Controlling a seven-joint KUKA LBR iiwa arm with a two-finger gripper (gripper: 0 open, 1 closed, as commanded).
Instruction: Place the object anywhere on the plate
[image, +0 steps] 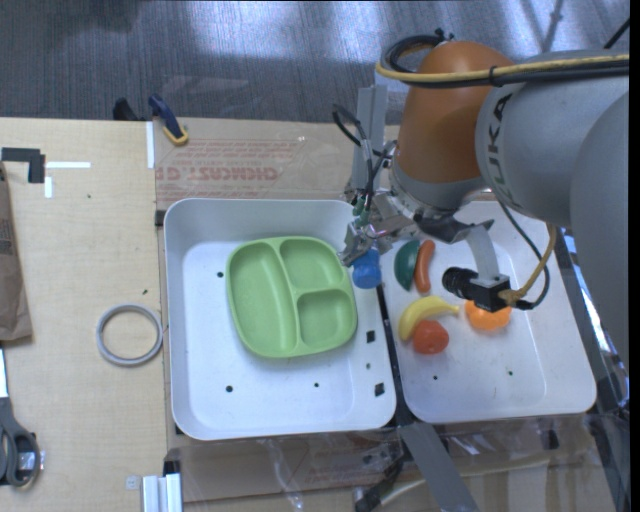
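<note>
Camera view: gripper closed on small blue object just below, beside green plate. Probably light, rigid, smooth, slippery; best pinched across the middle.

Light wooden bench top; dark grey ribbed floor beyond its far edge, patchy pale light there.

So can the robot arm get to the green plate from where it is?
Probably yes. The gripper hangs right at the green plate's right edge with a blue object under it, and nothing lies on the plate's compartments to block the way in.
</note>
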